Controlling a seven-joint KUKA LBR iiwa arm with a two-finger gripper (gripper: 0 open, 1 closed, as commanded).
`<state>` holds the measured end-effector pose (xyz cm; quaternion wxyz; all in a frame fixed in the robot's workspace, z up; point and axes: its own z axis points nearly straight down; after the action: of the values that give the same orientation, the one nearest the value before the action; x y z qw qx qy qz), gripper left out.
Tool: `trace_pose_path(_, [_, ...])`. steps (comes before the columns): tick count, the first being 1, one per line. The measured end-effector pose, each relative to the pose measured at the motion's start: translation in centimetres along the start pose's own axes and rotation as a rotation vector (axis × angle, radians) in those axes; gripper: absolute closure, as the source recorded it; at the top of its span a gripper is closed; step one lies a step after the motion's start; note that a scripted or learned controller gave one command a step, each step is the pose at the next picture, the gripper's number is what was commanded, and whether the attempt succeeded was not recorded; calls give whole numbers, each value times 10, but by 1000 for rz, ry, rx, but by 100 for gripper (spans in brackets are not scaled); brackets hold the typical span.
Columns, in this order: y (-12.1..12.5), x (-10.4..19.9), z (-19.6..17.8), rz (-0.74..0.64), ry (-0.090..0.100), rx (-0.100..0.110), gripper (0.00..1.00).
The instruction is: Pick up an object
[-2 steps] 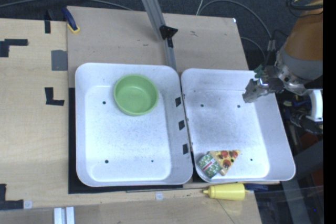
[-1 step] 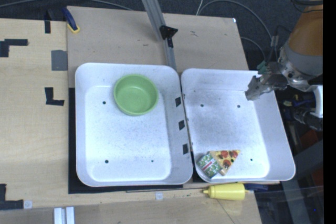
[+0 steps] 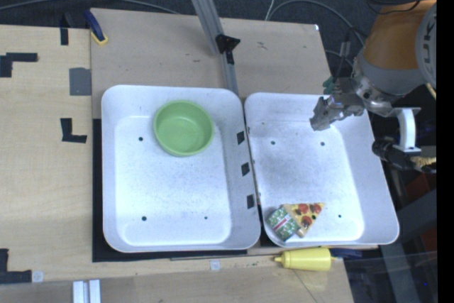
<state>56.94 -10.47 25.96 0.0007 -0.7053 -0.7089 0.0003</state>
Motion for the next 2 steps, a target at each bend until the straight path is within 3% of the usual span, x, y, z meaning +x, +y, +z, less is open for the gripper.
trace_pose_path(2, [45,90,-1,-1,0,-1,100])
